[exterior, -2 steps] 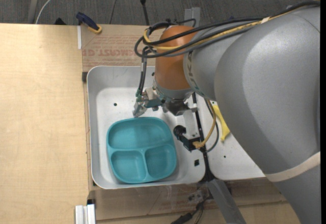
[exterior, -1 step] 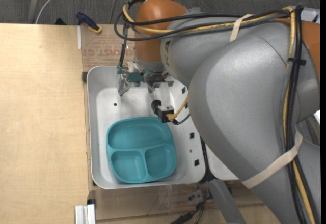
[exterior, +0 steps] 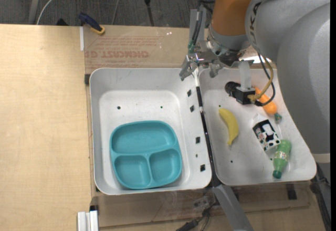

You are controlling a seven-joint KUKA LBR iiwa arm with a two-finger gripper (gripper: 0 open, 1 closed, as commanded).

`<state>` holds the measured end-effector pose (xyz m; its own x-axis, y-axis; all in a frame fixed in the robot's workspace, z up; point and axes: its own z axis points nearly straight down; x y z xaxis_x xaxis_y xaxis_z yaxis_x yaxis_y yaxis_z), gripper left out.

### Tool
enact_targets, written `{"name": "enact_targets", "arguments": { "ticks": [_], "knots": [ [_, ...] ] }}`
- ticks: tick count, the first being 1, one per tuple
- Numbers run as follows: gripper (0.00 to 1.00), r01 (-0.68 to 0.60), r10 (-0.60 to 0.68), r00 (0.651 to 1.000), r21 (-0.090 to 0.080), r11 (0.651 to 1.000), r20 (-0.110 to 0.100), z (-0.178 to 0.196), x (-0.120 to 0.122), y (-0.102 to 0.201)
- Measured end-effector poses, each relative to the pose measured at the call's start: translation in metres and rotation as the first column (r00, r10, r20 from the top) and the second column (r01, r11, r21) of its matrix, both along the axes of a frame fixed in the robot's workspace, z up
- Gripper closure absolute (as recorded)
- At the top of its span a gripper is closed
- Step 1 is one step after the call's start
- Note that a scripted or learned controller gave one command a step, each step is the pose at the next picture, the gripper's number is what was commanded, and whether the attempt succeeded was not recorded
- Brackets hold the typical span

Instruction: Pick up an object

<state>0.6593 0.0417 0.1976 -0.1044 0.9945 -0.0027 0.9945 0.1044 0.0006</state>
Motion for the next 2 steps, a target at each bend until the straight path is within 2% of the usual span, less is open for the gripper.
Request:
{"name": "enact_targets", "arguments": {
  "ticks": [1, 2],
  "knots": [
    [0.00, 0.064, -0.064, 0.998, 0.001, 0.998, -0.003, -0.015, -0.018, 0.148],
    [0.00, -0.409, 0.409, 0.913, 0.002, 0.913, -0.005, -0.107, -0.001, 0.151]
  ]
}}
